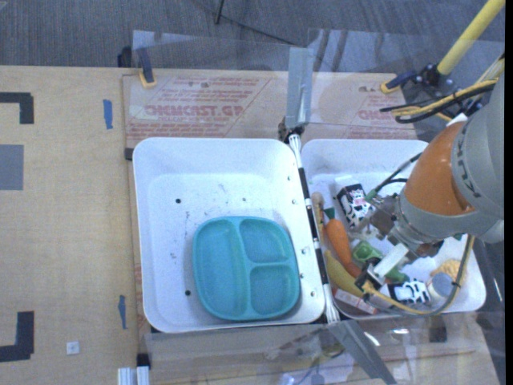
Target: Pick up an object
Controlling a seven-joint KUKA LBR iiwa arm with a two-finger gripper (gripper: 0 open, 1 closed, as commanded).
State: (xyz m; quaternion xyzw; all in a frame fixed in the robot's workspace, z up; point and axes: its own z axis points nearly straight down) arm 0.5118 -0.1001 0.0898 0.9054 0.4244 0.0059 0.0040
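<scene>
The right bin (321, 160) holds several small things. An orange carrot (337, 243) lies near its left wall, with a yellow banana (340, 275) just in front of it. A black-and-white cow-patterned toy (353, 202) sits further back and a second one (413, 293) near the front. A small green thing (365, 253) lies beside the carrot. My gripper (383, 233) reaches down into this bin, right of the carrot and above the green thing. The wrist hides its fingers, and I see nothing held.
The left bin (160, 183) holds a teal divided plate (245, 268) in its front right part. A yellow bumpy thing (454, 269) and a grey round thing (441, 283) lie at the right bin's front right. Yellow cables (437, 103) run behind the arm.
</scene>
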